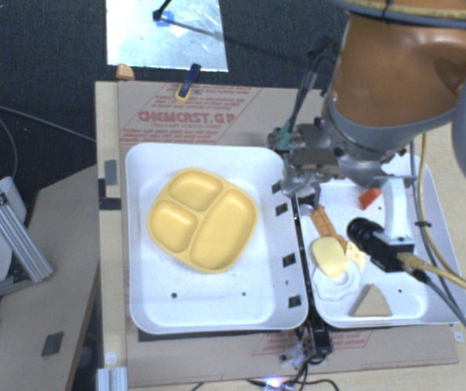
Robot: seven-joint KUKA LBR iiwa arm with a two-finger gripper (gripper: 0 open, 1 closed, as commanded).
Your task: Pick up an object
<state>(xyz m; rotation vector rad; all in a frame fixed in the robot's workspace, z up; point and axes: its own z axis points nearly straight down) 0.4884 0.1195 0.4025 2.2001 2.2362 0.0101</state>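
Note:
My gripper (pixel 301 187) hangs over the left rim of the right bin (pixel 437 316), close to the divider between the two bins. Just below it lies a thin orange stick (pixel 323 218), leading down to a pale yellow piece (pixel 328 255) and a white egg-like piece (pixel 336 283). A tan wedge (pixel 371 302) rests near the bin's front. A small red piece (pixel 369 196) and a long white piece (pixel 397 210) lie further right, partly hidden by the arm. Nothing is seen held.
The left bin (pixel 147 300) holds a yellow divided plate (pixel 203 219). Behind the bins, a cardboard sheet carries a small blue and yellow item (pixel 188 82). The arm's large orange body (pixel 404 55) covers the back of the right bin.

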